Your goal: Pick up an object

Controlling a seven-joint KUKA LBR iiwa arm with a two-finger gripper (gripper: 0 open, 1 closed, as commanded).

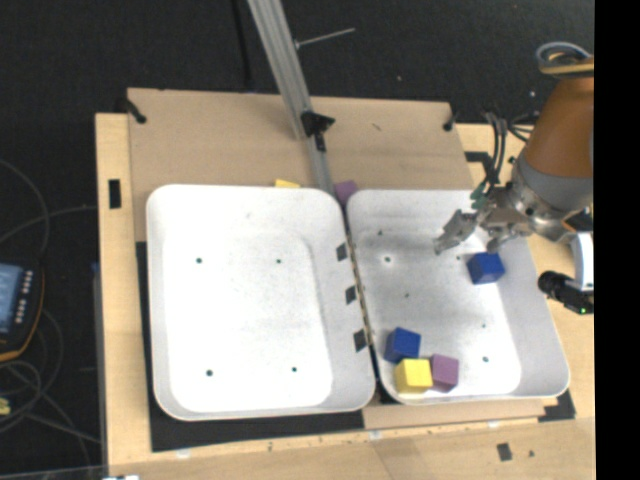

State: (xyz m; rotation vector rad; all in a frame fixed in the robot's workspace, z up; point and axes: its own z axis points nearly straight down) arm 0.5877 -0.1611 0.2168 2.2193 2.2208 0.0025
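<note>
Nothing picked up yet: gripper (470,226) hangs over the right bin (530,368) with fingers spread, nothing between them. Blue cube (486,268) sits just beside it, and three more blocks (420,362) wait by the near edge

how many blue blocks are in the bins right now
2, both in the right bin: one blue block just below the gripper, another blue block near the front beside the yellow block. More could hide under the arm.

A pale wooden bench (230,138) stands on dark floor (60,38), a slanting metal pole (280,48) crossing above it.
</note>
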